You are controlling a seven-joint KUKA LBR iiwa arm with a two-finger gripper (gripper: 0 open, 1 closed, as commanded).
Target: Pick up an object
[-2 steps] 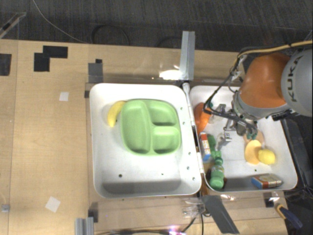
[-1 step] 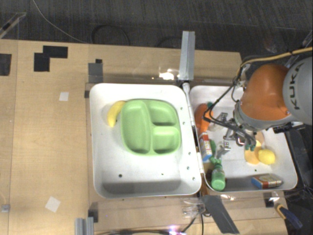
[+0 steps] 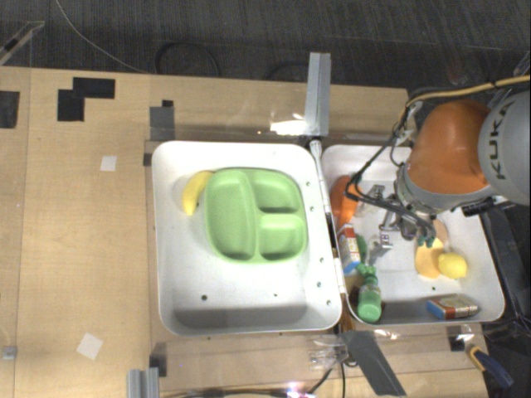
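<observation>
Camera view findings are recorded from left to right. On the counter (image 3: pixel 75 247), the left bin (image 3: pixel 178 297) is seen to hold a green divided tray (image 3: pixel 253 214) with a yellow banana (image 3: pixel 194 192) lying against its left edge. The right bin (image 3: pixel 489 293) is seen to hold the candidate objects: an orange item (image 3: pixel 343 201) by the left wall, a small upright bottle with a red label (image 3: pixel 352 249), a green bottle (image 3: pixel 368 298) near the front left corner, a yellow lemon-like fruit (image 3: pixel 452 264) touching a paler yellow piece (image 3: pixel 428 261), and a small box (image 3: pixel 452 308) along the front wall. The arm (image 3: pixel 452 152) is seen reaching in from the right, its orange band over the back of the right bin and the wrist directed downward. The tool (image 3: pixel 390 232) is placed low over the middle of that bin, between the labelled bottle and the yellow fruit; whether it is apart or together cannot be told, and no object can be confirmed in it. The step in hand is judged to be the approach or descent, with nothing lifted yet. The next move is judged to call for a single target to be selected and centred under the tool; crowding near the bottles is judged a risk of a missed grasp.
</observation>
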